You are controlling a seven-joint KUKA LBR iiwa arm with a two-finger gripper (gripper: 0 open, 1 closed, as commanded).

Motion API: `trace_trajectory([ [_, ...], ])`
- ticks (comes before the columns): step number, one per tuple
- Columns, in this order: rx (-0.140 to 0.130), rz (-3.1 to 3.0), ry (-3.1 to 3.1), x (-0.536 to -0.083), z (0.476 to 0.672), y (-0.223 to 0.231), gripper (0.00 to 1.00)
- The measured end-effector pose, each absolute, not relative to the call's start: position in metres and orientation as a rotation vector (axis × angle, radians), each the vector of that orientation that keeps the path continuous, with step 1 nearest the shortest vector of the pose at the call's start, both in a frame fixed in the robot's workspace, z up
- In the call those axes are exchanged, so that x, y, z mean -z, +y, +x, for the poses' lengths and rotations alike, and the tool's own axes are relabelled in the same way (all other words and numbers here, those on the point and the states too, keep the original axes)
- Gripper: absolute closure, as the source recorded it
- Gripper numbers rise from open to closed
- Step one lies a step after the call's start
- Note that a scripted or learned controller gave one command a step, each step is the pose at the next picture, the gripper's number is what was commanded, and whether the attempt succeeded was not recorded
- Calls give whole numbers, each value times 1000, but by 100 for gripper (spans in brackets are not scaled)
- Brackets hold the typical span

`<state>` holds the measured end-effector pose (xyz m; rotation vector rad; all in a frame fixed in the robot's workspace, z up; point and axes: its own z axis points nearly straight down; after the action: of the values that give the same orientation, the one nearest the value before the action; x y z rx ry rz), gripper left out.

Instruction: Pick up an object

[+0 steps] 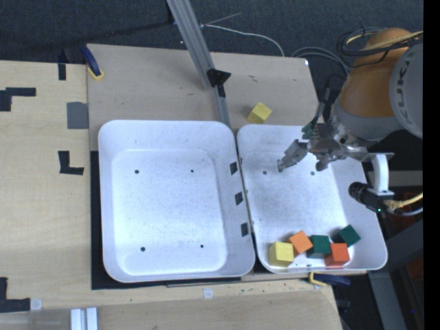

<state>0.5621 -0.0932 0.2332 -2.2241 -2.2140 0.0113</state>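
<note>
Several small blocks lie along the near edge of the right bin (275, 198): a yellow block (281, 253), an orange block (300, 241), a green block (320, 245), a red-orange block (339, 254) and a dark green block (349, 235). My gripper (304, 157) hangs over the far part of the right bin, well apart from the blocks. Its fingers are spread and nothing is between them.
The left bin (168, 198) sits beside the right one. A yellow block (260, 112) lies on the bench behind the bins. A grey slanted pole (196, 36) rises from the bench at the back. Cables run at the right.
</note>
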Motion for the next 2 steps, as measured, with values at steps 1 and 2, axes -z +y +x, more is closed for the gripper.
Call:
trace_trajectory([
  [1,6,-2221,-2230,-275,633,-85,0],
  [2,-3,-2224,-2222,-271,659,-119,0],
])
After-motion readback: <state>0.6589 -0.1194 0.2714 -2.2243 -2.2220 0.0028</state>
